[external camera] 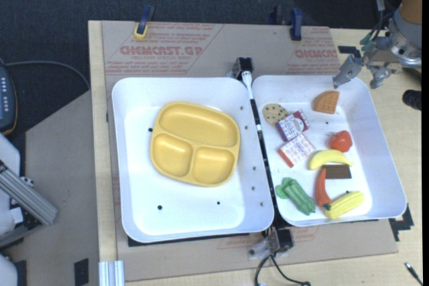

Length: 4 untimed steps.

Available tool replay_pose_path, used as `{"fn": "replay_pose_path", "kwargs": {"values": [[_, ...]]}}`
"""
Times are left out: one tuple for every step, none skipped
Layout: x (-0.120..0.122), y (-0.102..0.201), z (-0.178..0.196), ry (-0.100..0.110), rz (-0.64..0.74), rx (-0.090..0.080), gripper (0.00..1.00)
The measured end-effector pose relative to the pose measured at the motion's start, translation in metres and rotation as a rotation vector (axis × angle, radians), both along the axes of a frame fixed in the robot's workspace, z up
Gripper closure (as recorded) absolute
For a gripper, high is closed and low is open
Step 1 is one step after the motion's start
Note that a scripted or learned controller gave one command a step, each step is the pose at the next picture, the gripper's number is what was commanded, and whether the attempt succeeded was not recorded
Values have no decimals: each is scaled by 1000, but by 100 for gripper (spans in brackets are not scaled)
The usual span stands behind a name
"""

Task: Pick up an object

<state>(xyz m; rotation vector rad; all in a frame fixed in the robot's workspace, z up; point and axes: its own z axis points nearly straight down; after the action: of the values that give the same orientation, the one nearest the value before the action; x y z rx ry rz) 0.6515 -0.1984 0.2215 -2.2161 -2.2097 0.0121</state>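
Pincer (362, 72) spread apart, gripping nothing — poised over right bin (382, 144), near the waffle (326, 102).

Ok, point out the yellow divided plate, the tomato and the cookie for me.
yellow divided plate (194, 143), camera view, on the ridge between its compartments.
tomato (340, 141), camera view, centre of its red body.
cookie (272, 113), camera view, middle of its speckled face.
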Motion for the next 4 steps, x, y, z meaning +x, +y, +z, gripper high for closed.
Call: {"fn": "replay_pose_path", "kwargs": {"values": [[2, 1, 8, -13, 3, -3, 0], [1, -1, -56, -7, 3, -2, 0], [2, -6, -100, -9, 2, -2, 0], [1, -4, -140, -8, 4, -2, 0]]}}
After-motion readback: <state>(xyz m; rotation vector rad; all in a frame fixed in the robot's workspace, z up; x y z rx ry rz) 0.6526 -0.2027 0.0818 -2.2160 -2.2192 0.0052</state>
